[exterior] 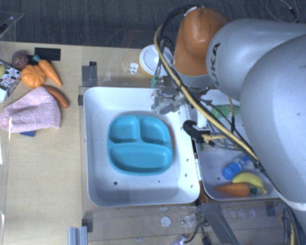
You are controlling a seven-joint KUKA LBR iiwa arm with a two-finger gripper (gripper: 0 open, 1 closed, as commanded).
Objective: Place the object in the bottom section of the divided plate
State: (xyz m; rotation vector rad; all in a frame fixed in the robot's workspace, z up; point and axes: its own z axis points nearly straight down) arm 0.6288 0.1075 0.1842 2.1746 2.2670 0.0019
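My pincer [166, 103] hovers above the divided plate's [141, 144] far edge; its opening I cannot tell. Candidate objects, banana [250, 179] and carrot [234, 189], lie in the right bin [210, 190]. I should release low, over the wide bottom section.

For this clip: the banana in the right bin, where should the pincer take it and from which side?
Probably across the middle of the banana, coming straight down. It lies flat on its side in the right bin, so its narrow width faces up. A carrot lies close below it and a blue object to its left, so close the fingers across the curve's thickest stretch.
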